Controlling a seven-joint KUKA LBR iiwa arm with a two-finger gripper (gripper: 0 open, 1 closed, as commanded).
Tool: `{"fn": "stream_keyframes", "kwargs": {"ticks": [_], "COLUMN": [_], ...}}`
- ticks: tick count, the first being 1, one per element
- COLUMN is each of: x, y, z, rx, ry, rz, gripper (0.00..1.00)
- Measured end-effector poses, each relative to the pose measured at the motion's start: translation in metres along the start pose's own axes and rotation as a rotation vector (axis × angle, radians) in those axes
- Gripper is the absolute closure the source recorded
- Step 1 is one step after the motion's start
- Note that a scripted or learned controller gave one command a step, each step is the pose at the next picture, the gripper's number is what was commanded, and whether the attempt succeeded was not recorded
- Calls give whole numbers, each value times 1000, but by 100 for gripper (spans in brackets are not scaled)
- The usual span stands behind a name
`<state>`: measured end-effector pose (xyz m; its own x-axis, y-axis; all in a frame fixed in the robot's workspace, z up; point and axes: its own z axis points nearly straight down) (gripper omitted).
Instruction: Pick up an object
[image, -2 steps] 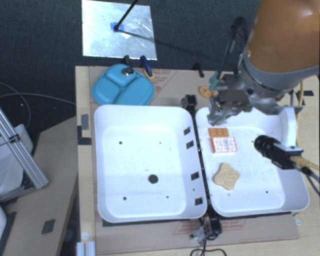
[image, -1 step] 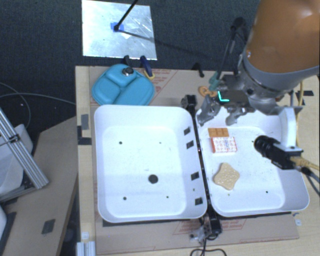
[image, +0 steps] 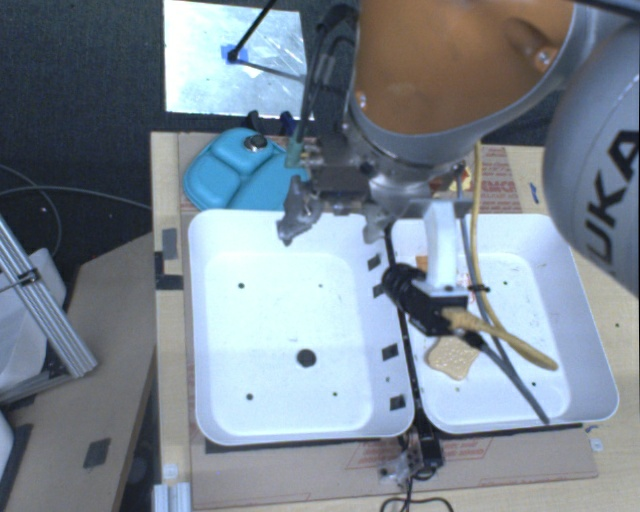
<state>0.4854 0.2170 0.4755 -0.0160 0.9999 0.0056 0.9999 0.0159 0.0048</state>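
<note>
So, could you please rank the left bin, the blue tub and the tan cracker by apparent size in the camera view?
1. left bin
2. blue tub, partly covered
3. tan cracker

I see one flat, tan, cracker-like piece (image: 452, 358) with a rough outline, lying in the right bin (image: 590, 385), toward its front-left part near the left bin.

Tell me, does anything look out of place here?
Yes: the blue object lies outside the bins, behind the back edge of the left bin, while the tan piece sits inside the right bin.
</note>
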Motion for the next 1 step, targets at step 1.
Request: {"fn": "stream_keyframes", "kwargs": {"ticks": [1], "x": [-79], "y": [0], "z": [6], "rx": [3], "ry": [-6], "rz": [22], "gripper": [0]}}
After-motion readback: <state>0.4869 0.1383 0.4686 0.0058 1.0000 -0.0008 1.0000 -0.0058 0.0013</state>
